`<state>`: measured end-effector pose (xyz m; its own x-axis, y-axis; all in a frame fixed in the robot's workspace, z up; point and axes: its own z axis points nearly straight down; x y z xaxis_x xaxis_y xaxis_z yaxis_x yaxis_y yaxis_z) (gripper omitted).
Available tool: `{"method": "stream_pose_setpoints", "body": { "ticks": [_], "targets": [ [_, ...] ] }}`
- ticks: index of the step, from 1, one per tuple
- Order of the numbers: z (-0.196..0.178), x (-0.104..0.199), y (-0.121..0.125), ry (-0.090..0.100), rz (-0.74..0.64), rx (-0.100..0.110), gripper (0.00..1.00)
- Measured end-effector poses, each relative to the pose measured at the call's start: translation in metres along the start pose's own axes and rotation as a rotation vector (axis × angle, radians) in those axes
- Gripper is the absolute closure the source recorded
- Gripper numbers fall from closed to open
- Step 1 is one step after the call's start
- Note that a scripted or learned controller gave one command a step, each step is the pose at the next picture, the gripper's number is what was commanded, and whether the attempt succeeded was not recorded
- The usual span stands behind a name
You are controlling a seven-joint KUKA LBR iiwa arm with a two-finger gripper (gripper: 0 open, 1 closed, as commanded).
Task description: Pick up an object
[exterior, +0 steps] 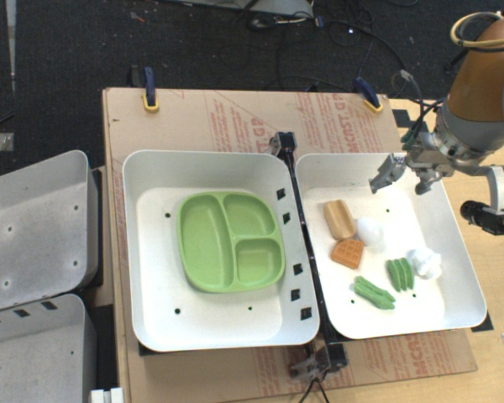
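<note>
- My fingers (406,175) hang over the upper edge of the right bin (462,267), spread apart with nothing between them; one tip points toward 9 o'clock, the other toward 5 o'clock.
- Nearest me, toward 8 o'clock, a tan bread-like block (338,219) lies on the bin floor, tilted.
- Just beside it, at its 4 o'clock, sits a small white lump (371,231); I cannot tell what it is.
- Touching the lower end of that pair is an orange waffle-shaped piece (348,253).
- Further down, toward 6 o'clock from me, a short green ridged piece (400,274) lies just beside another white piece (426,264), which is at its 2 o'clock.
- At the bin's lower middle rests a longer green pod (375,293), lying aslant, apart from everything else.
- Across the divider, at 9 o'clock, the left bin (143,250) holds a green divided tray (232,241) with three compartments, well away from me.
- Both bins sit on a cardboard-covered table (210,116), held by clamps (149,91) at the far edge, toward 11 o'clock.
- My grey arm with its orange band (480,74) comes in from 2 o'clock.
</note>
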<state>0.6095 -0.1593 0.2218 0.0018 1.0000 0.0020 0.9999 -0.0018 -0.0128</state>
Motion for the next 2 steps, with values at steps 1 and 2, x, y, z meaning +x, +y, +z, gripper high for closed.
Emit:
{"method": "stream_pose_setpoints", "body": {
  "ticks": [1, 2],
  "targets": [
    [-0.008, 0.000, 0.003, -0.002, -0.003, -0.013, 0.00],
    [0.038, -0.005, -0.001, -0.002, 0.000, -0.009, 0.00]
  ]
}}
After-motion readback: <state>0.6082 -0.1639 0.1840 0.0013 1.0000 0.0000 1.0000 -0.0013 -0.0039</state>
